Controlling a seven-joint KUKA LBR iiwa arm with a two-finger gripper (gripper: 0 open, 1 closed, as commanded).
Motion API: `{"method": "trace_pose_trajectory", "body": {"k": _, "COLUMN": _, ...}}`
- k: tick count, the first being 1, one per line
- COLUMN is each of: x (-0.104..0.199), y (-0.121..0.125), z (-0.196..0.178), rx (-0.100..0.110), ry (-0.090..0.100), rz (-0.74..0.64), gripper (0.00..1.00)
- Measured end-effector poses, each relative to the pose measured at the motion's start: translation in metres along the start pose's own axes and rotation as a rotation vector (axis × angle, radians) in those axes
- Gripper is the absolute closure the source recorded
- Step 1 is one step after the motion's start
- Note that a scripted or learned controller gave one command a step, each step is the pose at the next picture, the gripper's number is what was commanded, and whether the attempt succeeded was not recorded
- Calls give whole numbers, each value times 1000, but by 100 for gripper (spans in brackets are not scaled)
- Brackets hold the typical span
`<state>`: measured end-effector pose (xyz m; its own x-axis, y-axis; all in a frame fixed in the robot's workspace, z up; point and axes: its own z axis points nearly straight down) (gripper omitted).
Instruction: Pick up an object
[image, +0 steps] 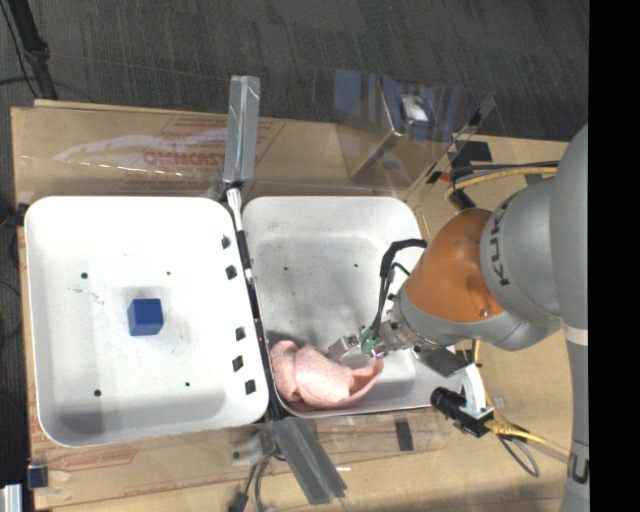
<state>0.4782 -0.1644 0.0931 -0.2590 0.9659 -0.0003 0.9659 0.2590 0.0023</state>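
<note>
A pink soft cloth-like object (318, 376) lies bunched along the near wall of the right bin (330, 215). My gripper (358, 349) hangs low over the cloth's right end, right at its upper edge, under the orange wrist band. A small blue cube (146, 316) rests in the middle of the left bin (60, 230), far from the arm.
A metal divider bar (241, 140) with black clips runs between the two bins. Clear plastic pieces and cables (470, 165) lie behind the right bin. The grey arm body (540, 260) covers the right bin's right side. Cardboard (120, 150) underlies the bench.
</note>
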Motion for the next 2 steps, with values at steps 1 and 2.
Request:
{"method": "trace_pose_trajectory", "body": {"k": 1, "x": 18, "y": 42, "z": 1, "rx": 2, "ry": 1, "rz": -54, "gripper": 0}}
{"method": "trace_pose_trajectory", "body": {"k": 2, "x": 18, "y": 42, "z": 1, "rx": 2, "ry": 1, "rz": -54, "gripper": 0}}
